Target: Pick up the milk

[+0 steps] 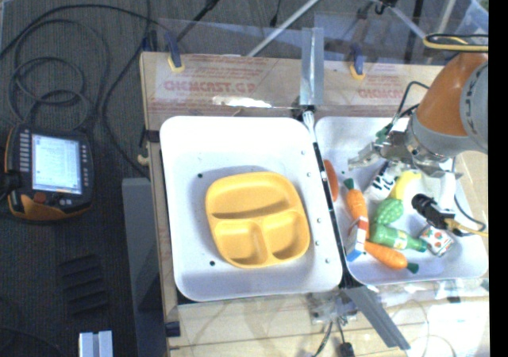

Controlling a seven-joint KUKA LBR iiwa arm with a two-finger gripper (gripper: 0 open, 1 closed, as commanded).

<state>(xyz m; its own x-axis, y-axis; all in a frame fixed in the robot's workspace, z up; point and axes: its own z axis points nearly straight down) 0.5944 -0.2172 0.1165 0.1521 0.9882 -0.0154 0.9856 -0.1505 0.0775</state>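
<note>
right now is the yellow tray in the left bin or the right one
Left bin: the yellow tray lies flat inside its white rim, compartments up.

The yellow plastic divided tray (pixel 257 217) lies in the left shallow white bin (pixel 182 268). Right of the tray, in the right shallow white bin (pixel 468 268), lie an orange toy carrot (pixel 356 203), a green toy bottle (pixel 397 237) and what may be a small milk carton (pixel 436 241), farthest right of the tray.

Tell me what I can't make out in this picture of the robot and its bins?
- Jaws: the arm hides them from the overhead camera.
- Milk: in the toy pile, a small carton could be it; label too small to read.
- Right bin: its far side is hidden by the arm.
- Handheld screen: text too small to read.
</note>
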